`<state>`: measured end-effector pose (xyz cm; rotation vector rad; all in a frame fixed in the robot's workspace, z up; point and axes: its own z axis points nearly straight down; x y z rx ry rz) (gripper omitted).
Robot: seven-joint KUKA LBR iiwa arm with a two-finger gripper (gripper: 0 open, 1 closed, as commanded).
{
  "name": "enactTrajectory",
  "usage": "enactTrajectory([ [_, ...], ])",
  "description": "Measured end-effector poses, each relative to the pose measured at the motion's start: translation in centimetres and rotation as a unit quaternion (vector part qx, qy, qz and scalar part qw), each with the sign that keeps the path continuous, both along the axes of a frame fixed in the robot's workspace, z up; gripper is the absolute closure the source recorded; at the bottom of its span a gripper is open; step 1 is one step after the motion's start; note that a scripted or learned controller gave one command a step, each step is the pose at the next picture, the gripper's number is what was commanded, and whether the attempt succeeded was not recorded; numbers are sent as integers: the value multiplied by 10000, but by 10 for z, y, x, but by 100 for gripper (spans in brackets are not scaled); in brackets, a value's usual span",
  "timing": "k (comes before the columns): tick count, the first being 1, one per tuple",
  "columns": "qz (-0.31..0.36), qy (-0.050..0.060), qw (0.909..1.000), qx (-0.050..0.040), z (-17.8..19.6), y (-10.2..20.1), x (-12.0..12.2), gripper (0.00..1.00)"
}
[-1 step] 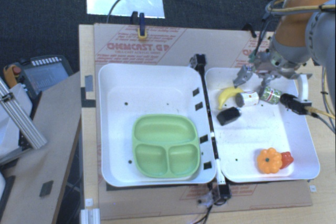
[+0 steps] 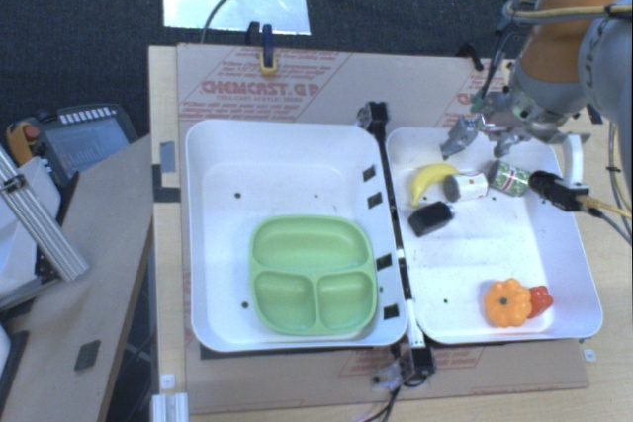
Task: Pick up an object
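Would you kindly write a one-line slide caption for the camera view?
Gripper hovers over the right bin above a banana; a green tray sits in the left bin.

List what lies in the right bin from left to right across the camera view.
Black block → banana → white cup → orange pumpkin → red piece beside it.

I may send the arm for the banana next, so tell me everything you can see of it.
The banana is a small, yellow, curved piece, smooth like a plastic toy. It lies flat in the right bin, toward the back-left part, arched with both ends pointing down in the view. Its right end meets or nearly meets a small white cylinder, and a black block lies just in front of it, close or touching. The gripper hangs above and behind it, apart from it.
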<state>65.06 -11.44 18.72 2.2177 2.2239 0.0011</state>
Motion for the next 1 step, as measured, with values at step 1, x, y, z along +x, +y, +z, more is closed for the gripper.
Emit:
enactTrajectory([
  [1,-1,7,10000,-1,-41,3,-2,0],
])
